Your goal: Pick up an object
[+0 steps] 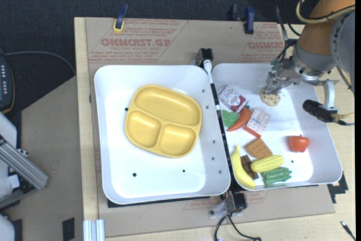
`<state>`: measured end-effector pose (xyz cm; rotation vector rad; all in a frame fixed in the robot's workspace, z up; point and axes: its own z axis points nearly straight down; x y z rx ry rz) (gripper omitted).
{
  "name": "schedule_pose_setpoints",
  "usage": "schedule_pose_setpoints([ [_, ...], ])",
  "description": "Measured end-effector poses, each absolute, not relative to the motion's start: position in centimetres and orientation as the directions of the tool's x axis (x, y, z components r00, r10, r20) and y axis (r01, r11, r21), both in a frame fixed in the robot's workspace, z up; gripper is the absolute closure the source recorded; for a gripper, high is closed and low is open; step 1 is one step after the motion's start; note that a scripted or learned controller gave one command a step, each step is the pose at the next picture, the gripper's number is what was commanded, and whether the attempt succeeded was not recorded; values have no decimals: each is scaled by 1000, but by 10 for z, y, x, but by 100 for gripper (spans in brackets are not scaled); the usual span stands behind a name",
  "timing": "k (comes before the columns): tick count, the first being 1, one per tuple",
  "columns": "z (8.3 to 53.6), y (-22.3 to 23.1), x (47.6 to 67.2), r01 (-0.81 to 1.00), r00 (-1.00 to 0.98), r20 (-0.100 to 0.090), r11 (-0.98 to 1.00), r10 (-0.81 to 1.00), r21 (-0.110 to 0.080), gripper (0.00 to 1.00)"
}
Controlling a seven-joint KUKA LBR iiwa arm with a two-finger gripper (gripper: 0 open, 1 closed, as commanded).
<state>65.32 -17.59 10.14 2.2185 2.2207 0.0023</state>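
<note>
Toward the upper right of the frame, a cookie (pixel 271 99) is lying in the right bin (pixel 321 169); I am lowering my hand (pixel 274 86) onto it, grip unclear, and should be descending straight, centred.

Two shallow white bins side by side on a brown board (pixel 141 39) printed in red: left bin (pixel 101 138), right bin (pixel 333 161). In the left bin, a yellow divided plate (pixel 163 120), three compartments, lying flat near the middle. In the right bin, a red tomato (pixel 298 143) towards the right wall, apart from the rest; at the near left corner a banana (pixel 241 169), with a corn cob (pixel 267 163) just beside it. On the board's far edge, a yellow clamp (pixel 119 21) and a blue clamp (pixel 249 18)
</note>
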Motion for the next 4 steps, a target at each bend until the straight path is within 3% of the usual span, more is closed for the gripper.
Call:
schedule_pose_setpoints([
  [2, 208, -183, 670, 1000, -1, -3, 1, 1000, 9, 100],
  [3, 227, -183, 671, 1000, 0, -2, 0, 1000, 6, 100],
  [4, 218, -136, 639, 1000, -4, 2, 4, 1000, -4, 100],
])
